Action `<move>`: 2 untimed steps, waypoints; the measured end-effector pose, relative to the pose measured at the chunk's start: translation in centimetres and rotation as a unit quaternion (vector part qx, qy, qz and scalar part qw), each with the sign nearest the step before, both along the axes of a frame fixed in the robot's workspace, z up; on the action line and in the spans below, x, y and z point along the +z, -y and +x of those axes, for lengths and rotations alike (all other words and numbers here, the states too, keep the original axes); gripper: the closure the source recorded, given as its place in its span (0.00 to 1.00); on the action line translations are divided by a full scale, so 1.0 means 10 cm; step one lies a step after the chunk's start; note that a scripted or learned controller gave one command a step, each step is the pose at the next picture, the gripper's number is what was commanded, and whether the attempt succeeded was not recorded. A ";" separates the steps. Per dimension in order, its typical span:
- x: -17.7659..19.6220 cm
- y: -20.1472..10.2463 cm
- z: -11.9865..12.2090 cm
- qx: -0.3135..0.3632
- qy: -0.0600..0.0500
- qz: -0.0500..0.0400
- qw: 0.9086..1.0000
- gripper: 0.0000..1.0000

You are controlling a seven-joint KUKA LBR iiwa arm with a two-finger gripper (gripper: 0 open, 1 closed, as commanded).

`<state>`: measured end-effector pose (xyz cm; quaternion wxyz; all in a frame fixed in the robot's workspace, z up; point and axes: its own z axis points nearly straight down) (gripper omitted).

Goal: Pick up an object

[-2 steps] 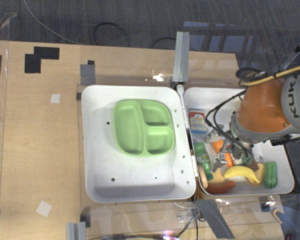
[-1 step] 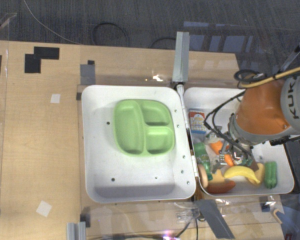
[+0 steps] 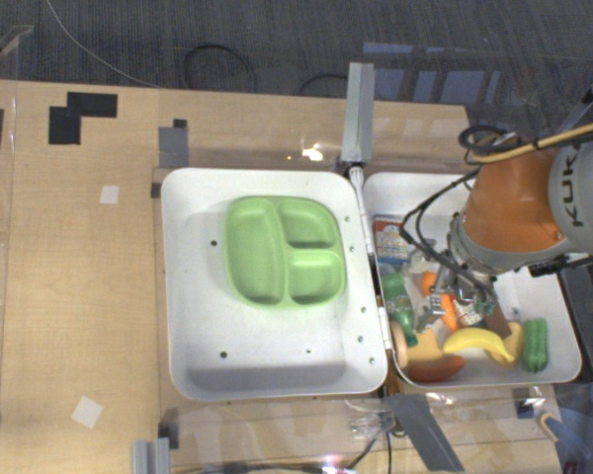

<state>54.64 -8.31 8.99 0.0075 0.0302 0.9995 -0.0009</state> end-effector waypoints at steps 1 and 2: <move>0.00 0.01 -0.21 -0.048 0.002 0.001 0.999 0.00; 0.14 0.01 -0.17 -0.046 0.008 0.000 0.999 1.00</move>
